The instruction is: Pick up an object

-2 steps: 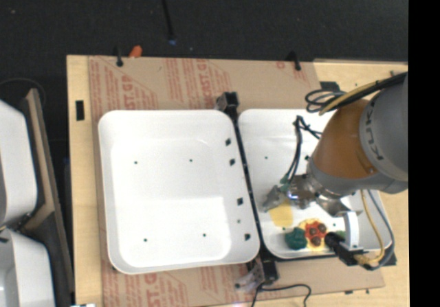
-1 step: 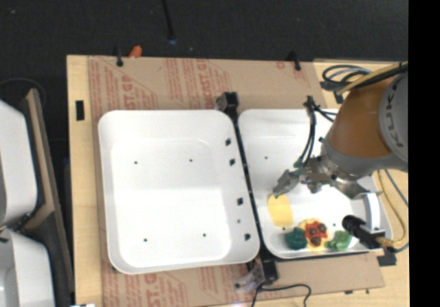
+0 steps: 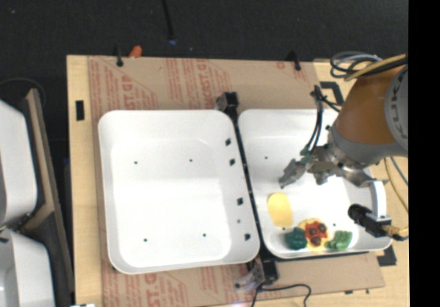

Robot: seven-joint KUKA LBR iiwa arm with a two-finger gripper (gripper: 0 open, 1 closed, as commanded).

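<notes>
My gripper [image 3: 301,176] hangs over the right bin [image 3: 275,135], near its middle, and stands open with nothing between its fingers. A pale yellow object [image 3: 280,208] lies just below and left of it, apart from the fingers. Along the bin's front wall sit a teal object [image 3: 295,238], a red and yellow object [image 3: 315,231] and a green object [image 3: 340,238], close together. The orange band of the arm [image 3: 364,110] rises at the right.
The left bin [image 3: 172,189] lies beside the right one, with black clips [image 3: 237,161] along the shared wall. A black fitting [image 3: 364,220] sits at the right bin's front right corner. Cables [image 3: 317,127] hang beside the wrist.
</notes>
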